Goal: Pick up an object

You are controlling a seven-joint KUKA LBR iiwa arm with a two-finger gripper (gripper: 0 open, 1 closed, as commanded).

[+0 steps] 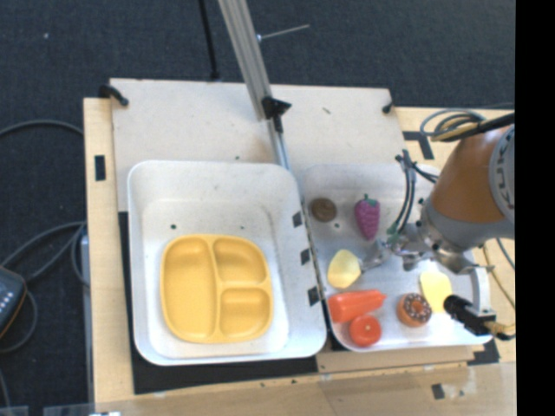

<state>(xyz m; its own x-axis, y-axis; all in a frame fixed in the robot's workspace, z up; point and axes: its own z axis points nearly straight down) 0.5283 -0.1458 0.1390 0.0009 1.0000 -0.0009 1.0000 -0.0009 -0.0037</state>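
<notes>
nothing is lifted yet: the gripper [379, 256] hangs low in the right bin [342, 185], beside the pale yellow piece [343, 269]; its grip state cannot be told.

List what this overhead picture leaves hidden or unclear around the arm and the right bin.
- Gripper: small, blurred; finger state unreadable.
- Pale yellow toy piece: upper edge covered by the grey arm's wrist; shape uncertain.
- Shallow white right bin: far-right wall hidden behind the arm.
- Small brown round toy: too small to identify.

The arm [473, 189] hides part of the right bin [347, 189].
</notes>
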